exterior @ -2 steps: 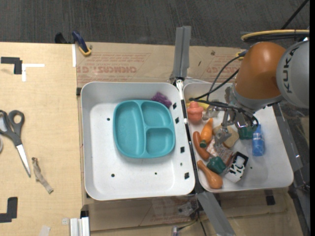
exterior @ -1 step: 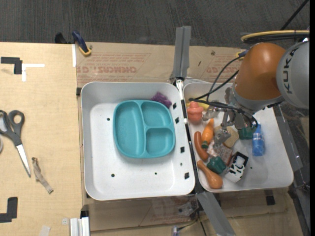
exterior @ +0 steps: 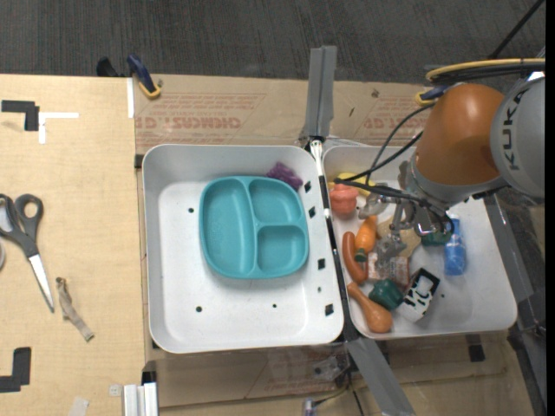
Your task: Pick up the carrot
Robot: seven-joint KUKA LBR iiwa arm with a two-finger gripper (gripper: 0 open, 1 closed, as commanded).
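Gripper (exterior: 392,243) hangs over rt bin (exterior: 486,312), amid the toy clutter; can't tell its grip state. Carrot (exterior: 366,234) just at its 9 o'clock, w/ teal divided plate (exterior: 255,227) in left bin (exterior: 165,258).

Glossy white plastic bins (exterior: 165,258)

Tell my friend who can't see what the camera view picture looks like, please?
A grey and orange robot arm's gripper hangs over the right white bin, which is crowded with toy food, including a small orange carrot. The left white bin holds a teal divided plate, and scissors lie on the bench beside it.
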